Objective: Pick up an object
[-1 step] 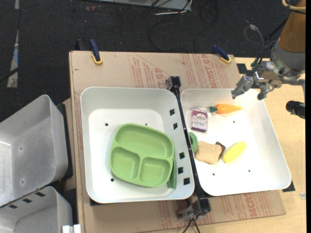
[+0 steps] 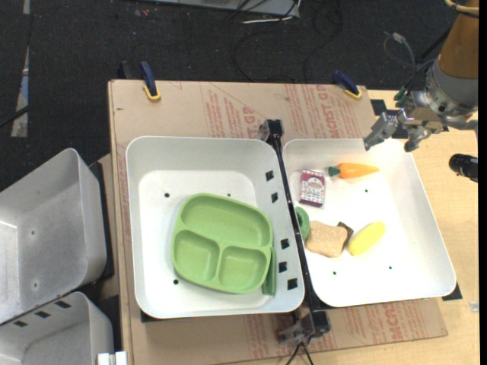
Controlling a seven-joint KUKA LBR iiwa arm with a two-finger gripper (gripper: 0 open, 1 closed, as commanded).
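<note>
My gripper (image 2: 396, 140) hangs over the far right corner of the right bin (image 2: 426, 226), its two fingers spread apart with nothing between them. Below and left of it in that bin lies an orange carrot (image 2: 356, 170). A small purple-and-white packet (image 2: 312, 187) lies near the bin's left wall. Nearer the front sit a tan slice of bread (image 2: 328, 239) and a yellow lemon-shaped piece (image 2: 366, 238), side by side. A green item (image 2: 302, 223) peeks out by the divider.
The left bin (image 2: 152, 173) holds a green divided tray (image 2: 221, 243). A black divider bar (image 2: 288, 204) runs between the bins. Blue-and-yellow clamps (image 2: 150, 80) (image 2: 346, 84) grip the board's far edge. Grey tubs (image 2: 46, 226) stand at the left.
</note>
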